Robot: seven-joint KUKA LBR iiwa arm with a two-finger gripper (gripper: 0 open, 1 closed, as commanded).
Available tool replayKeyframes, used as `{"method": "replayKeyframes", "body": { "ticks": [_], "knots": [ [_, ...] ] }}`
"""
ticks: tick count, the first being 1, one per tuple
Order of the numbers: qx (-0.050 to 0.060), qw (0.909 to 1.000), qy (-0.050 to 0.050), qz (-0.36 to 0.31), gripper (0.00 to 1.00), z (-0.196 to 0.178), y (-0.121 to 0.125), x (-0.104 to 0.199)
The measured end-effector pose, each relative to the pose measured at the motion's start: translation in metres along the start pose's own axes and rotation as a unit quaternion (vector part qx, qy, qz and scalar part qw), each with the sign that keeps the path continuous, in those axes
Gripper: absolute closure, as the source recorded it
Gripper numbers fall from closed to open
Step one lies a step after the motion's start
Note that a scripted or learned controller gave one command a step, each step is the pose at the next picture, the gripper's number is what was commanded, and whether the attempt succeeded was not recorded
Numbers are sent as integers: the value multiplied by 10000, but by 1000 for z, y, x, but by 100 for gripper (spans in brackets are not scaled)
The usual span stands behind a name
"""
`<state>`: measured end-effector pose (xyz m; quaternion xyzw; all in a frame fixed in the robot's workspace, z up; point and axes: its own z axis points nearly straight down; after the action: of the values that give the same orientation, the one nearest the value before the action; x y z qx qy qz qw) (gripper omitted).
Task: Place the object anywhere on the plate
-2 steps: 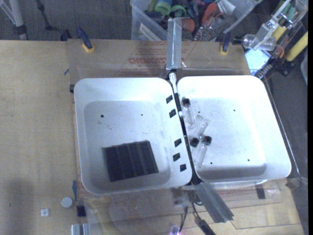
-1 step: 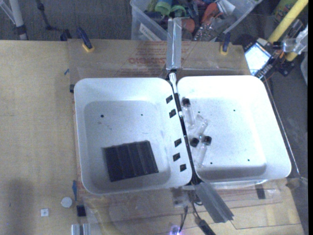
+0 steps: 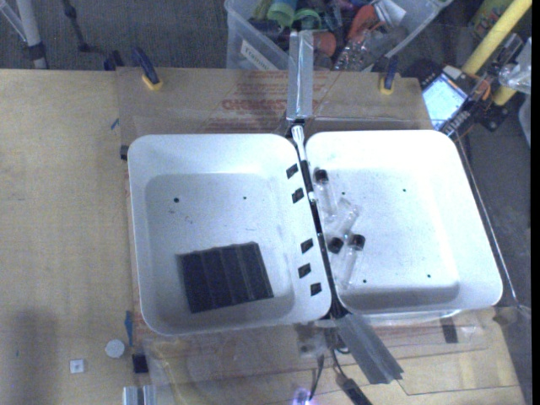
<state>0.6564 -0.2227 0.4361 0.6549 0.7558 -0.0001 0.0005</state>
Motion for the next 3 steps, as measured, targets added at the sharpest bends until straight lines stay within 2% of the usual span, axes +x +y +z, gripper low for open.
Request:
{"method": "replayKeyframes", "body": {
  "ticks": [1, 3],
  "knots": [
    [-5, 9374, 6, -3482, 100, 31, 18, 54],
    [-77, 9374, -44, -3481, 100, 7, 21, 54]
  ]
}}
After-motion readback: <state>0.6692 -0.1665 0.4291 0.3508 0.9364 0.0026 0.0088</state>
